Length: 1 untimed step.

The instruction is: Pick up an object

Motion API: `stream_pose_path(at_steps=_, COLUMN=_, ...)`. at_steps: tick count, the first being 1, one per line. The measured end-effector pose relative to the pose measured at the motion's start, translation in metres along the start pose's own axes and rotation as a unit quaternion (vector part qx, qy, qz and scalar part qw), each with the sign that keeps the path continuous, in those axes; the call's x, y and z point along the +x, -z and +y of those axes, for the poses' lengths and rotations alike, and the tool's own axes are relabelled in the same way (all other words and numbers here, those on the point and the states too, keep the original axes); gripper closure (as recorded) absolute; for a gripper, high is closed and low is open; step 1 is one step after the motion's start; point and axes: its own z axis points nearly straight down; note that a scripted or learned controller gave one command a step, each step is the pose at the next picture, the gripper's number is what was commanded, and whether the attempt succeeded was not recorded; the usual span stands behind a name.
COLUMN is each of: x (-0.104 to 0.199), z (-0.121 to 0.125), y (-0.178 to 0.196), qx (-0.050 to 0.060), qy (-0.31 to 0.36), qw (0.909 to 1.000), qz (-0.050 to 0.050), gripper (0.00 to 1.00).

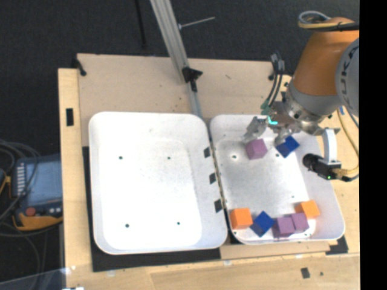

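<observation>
My gripper hangs over the far part of the right bin, its two fingers spread apart with nothing between them. A purple block lies just below the left finger. Close beside the right finger sits a blue block. The grey arm with its orange band comes in from the upper right.
Along the right bin's near edge lie an orange block, a blue block, two purple blocks and another orange block. The left bin adjoins it. A slanted metal pole stands behind the bins.
</observation>
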Motion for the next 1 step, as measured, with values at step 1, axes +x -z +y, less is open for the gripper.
stream_pose_path(at_steps=1, x=-0.0007, z=-0.0021, y=-0.0634, qx=0.003, qy=-0.001, qw=1.0, qz=-0.001, gripper=0.0)
